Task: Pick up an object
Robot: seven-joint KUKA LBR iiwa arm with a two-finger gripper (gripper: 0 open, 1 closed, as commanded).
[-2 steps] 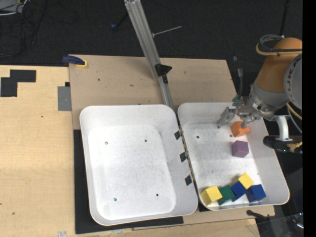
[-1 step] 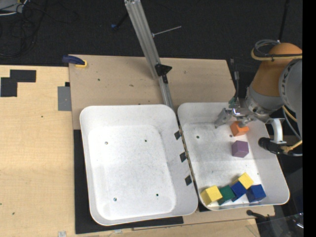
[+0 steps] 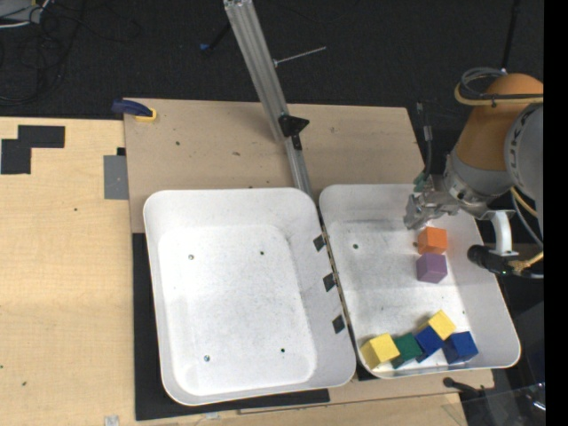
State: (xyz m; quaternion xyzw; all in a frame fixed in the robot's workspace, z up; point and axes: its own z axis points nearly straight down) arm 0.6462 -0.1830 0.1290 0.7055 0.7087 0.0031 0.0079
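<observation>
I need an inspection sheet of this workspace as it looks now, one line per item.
Surface: wooden bench bearing a left white bin and a right white bin.
Job's things: in the right bin, orange block, purple block; at the near edge two yellow blocks, green block, two blue blocks.
Clutter: blue clamp at the bench's far left corner.
Grippers: gripper beside the orange block.
Cables: cables on the floor, far left.
Surroundings: slanted aluminium rail, dark floor.

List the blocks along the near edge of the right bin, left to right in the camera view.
yellow block at the left → green block → blue block → second yellow block → second blue block
</observation>
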